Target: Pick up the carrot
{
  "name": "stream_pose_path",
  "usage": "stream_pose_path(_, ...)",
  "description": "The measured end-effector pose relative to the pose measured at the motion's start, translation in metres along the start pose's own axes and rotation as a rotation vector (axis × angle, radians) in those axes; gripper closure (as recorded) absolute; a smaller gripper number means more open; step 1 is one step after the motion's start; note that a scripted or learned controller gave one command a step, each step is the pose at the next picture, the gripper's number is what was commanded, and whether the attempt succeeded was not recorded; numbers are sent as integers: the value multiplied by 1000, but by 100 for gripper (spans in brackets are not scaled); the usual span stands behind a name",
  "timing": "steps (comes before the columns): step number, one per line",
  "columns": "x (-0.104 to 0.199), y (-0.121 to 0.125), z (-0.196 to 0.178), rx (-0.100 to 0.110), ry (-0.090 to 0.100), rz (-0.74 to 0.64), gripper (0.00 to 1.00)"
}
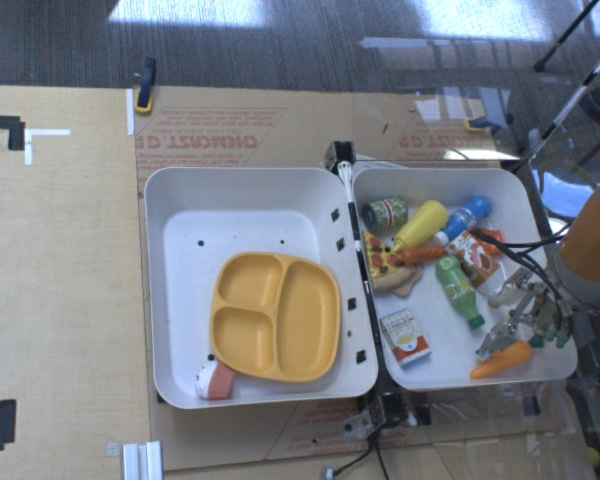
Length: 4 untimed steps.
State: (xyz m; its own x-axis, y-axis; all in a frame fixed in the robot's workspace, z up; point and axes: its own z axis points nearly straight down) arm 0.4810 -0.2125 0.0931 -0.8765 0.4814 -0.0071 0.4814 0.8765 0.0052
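- In the right-hand white bin [528,213], near its front right corner, the carrot [502,360] lies on its side close to the front wall, orange and tapering toward the left.
- The left bin [170,268] holds a yellow divided plate [277,315], with a small pink-and-white item [215,380] at the plate's front left edge.
- At the back of the right bin sits a crowd: a yellow bottle [421,224], a blue-capped bottle [467,217], a green can [386,212], a pizza slice [387,261] and a green bottle [459,290], all well apart from the carrot; a small juice carton [404,334] stands nearer, to its left.
- The grey arm, orange band showing at the right edge, ends in the gripper [507,337], which sits just above the carrot's thicker end, seemingly touching it.
- Risk, as I judge it: the carrot lies so close to the front wall and corner that a finger may strike the wall, or the round body may roll or be pushed aside instead of being caught.
- Cables draped around the wrist could snag on the bin's rim.
- Whether the fingers stand apart or together I cannot tell; the metal parts blur together, and no grip on the carrot is visible.
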Motion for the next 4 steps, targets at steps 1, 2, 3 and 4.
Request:
stream_pose_path(1,-5,6,-3,-19,-11,-405,0)
stream_pose_path(2,-4,-4,-1,-2,-3,-990,0)
stream_pose_path(3,-7,18,-11,0,2,-781,0)
stream_pose_path(4,-10,-4,1,-1,3,-1130,0)
